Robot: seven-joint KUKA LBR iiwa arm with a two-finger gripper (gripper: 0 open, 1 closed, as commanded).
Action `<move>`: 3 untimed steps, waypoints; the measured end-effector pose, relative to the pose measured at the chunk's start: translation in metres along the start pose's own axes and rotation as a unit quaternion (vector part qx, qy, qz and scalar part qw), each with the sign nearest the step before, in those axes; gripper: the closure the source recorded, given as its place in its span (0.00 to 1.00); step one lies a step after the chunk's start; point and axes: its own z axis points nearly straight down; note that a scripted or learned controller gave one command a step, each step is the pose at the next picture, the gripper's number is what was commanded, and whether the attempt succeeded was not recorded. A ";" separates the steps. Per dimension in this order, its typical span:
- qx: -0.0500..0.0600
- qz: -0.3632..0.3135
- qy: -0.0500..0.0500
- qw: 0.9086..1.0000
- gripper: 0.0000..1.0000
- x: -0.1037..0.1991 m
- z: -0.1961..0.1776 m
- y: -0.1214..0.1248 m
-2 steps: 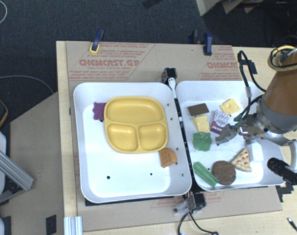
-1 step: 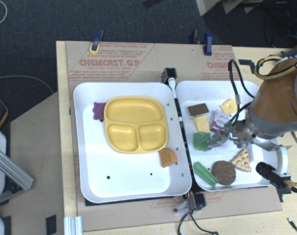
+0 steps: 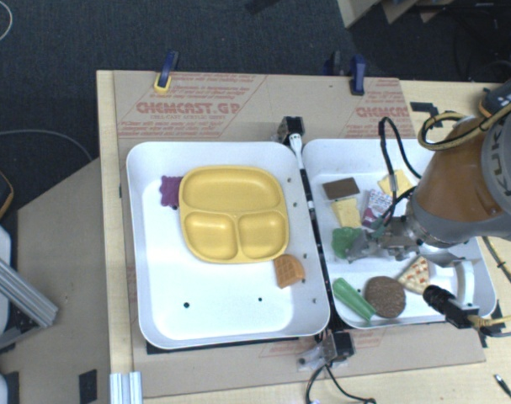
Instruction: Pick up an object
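My gripper (image 3: pixel 381 244) hangs low over the middle of the right bin (image 3: pixel 482 297); whether it is parted or closed I cannot tell. The green toy (image 3: pixel 346 241) lies just beside it, toward the bin's left wall, near the center. A brown disc (image 3: pixel 384 297) and green stick (image 3: pixel 353 300) sit by the front edge.

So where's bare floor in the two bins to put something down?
Left bin: a wide bare strip along the near side, below the yellow tray and left of the orange piece. Right bin: crowded with food pieces around the gripper; little bare floor beyond its far left corner.
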 end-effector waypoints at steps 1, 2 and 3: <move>0.000 0.000 0.000 1.000 0.00 0.001 0.021 -0.001; -0.002 0.001 -0.001 1.000 1.00 0.000 0.010 0.000; -0.006 -0.001 -0.002 1.000 1.00 0.010 -0.041 0.005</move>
